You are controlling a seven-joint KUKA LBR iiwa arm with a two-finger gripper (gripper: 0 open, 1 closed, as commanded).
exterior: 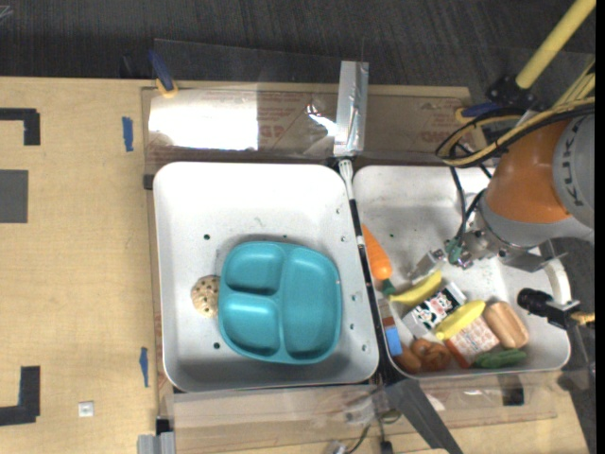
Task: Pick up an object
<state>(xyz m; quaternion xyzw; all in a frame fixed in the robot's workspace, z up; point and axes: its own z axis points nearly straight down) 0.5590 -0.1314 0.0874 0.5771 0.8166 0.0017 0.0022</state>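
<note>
Reaching from the right, arm point(529, 192) bent low over right bin point(416, 192).

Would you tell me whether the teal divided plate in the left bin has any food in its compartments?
Empty. The teal plate lies flat in the left bin, and all three compartments show bare teal; the cookie sits beside its left edge, not in it.

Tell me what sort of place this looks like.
Probably a robot grasping lab: a grey arm with an orange band reaches over two shallow white bins, one full of plastic toy food.
</note>
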